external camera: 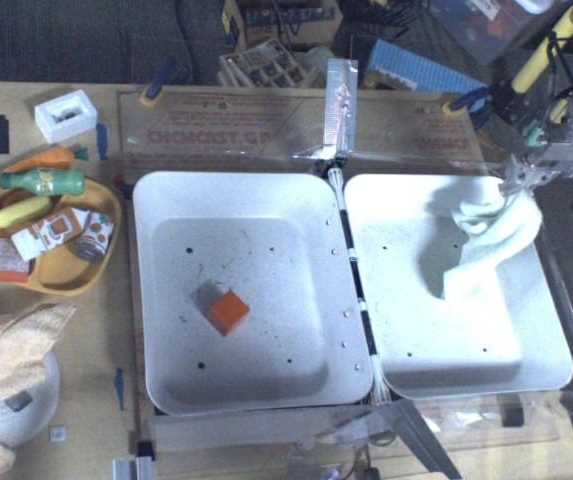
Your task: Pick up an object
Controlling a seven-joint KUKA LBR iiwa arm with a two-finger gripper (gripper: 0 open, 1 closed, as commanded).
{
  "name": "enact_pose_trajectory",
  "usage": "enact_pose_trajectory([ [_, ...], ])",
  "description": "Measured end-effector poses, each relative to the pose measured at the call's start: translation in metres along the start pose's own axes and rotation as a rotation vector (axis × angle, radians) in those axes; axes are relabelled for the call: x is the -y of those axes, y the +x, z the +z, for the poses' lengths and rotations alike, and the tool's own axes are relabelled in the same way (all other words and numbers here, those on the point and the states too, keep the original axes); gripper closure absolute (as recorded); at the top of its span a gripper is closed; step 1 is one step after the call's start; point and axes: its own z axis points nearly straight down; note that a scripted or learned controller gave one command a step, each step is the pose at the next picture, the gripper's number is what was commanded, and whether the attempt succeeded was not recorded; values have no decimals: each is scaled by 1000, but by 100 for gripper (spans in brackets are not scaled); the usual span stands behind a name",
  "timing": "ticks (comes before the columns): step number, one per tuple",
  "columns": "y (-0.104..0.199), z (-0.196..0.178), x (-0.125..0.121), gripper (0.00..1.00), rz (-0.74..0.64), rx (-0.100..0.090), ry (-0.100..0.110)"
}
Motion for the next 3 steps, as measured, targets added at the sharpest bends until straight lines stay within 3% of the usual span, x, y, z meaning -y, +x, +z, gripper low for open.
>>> enact_pose_trajectory([
  [1,60,94,20,0,-144,1,-2],
  [2,50,136,66,0,-459,7,-20],
  [3,50,136,66,0,-459,7,-20],
])
